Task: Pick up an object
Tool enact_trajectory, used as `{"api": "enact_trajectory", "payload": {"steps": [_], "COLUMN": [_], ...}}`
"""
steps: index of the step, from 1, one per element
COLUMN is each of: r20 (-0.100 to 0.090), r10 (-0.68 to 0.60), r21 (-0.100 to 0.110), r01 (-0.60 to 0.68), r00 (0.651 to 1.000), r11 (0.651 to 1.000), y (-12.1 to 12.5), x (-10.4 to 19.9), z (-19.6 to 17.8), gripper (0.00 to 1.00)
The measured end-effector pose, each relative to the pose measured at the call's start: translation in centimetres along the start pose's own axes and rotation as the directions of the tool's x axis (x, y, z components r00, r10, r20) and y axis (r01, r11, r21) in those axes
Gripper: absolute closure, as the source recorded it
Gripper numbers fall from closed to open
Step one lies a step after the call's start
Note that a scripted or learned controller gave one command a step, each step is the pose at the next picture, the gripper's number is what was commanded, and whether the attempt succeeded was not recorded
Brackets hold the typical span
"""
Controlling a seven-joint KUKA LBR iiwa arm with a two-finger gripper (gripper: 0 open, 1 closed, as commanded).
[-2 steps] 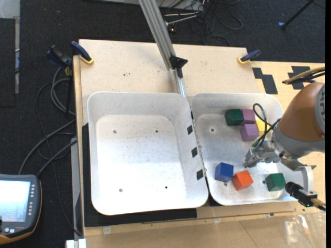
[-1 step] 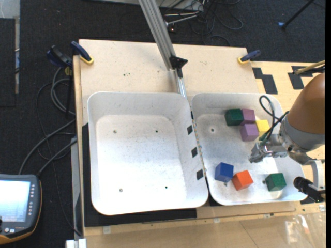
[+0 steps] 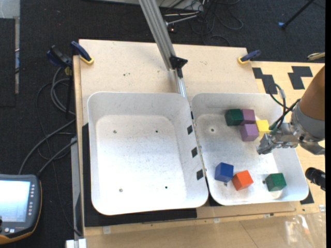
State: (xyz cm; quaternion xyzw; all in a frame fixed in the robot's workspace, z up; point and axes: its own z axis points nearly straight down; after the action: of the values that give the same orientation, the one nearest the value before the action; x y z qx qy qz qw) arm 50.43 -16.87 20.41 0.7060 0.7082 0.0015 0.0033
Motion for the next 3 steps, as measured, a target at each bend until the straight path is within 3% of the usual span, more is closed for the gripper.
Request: {"api": "enact_trajectory", "payload": {"steps": [3], "r20": [-0.004], "r10": [-0.005], "r21": [0.004], "r01": [0.005], "r00": [1.000], "r11": [1.000], "y": [4.3], "x": [16.8], "z": [-1.9], "gripper": [1.00]}}
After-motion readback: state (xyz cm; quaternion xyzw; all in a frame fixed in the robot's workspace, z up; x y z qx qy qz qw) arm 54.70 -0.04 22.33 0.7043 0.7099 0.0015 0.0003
